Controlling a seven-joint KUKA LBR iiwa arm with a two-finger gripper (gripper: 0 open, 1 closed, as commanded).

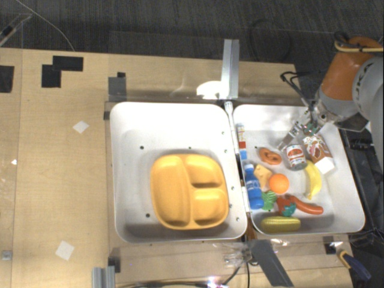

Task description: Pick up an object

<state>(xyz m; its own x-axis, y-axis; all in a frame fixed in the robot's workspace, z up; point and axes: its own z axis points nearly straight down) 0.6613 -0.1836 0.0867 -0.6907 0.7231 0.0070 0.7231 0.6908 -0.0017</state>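
On the counter (54,179), the left bin (126,161) carried a yellow divided tray (189,191) and nothing else worth reaching for. The right bin (351,215) held everything pickable, crowded together: a blue bottle (254,194) along the dividing wall, a pretzel-like brown piece (271,156), an orange (278,183), a yellow-green pickle-shaped toy (280,224), a red sausage (306,207), a small can (295,156), a banana (312,180) and a brown packet (317,149).

The claw (300,132) hung low over the bin's far right part, just above the can and packet; how far it was parted, or whether it gripped anything, could not be told.

The likely trouble was the crowding. Can, packet and banana lay touching, so a descent there could land on two things, pushing them aside. The can's round side might also slip out, and the nearby bin wall could block one side of the claw.
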